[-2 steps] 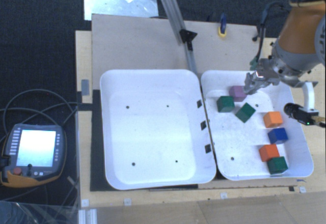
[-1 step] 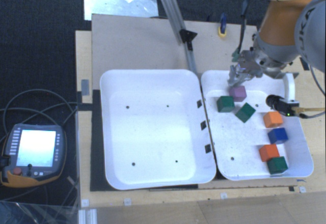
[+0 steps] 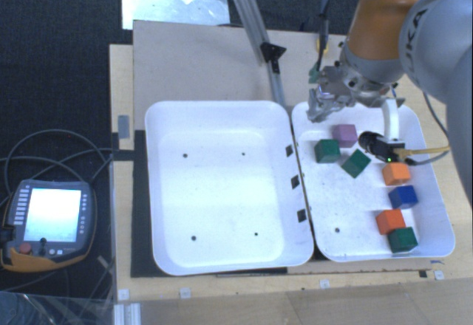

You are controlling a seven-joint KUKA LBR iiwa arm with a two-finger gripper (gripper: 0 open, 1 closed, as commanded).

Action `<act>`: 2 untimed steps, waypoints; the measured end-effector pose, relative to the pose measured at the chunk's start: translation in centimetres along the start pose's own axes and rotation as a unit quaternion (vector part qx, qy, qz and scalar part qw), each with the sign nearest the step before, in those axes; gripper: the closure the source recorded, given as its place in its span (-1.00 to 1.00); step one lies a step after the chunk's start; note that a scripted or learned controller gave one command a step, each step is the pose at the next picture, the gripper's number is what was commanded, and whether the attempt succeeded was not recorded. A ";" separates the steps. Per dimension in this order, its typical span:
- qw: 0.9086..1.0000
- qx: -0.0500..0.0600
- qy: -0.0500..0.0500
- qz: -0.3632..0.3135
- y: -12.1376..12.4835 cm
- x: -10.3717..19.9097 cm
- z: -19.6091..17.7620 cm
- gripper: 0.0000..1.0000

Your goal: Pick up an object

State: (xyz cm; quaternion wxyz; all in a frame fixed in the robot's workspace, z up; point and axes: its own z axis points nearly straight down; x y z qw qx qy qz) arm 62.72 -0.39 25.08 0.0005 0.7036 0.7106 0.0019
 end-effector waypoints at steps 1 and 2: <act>1.000 0.000 0.000 0.000 2.2 4.2 0.8 1.00; 1.000 0.001 0.000 0.000 2.4 9.2 2.4 1.00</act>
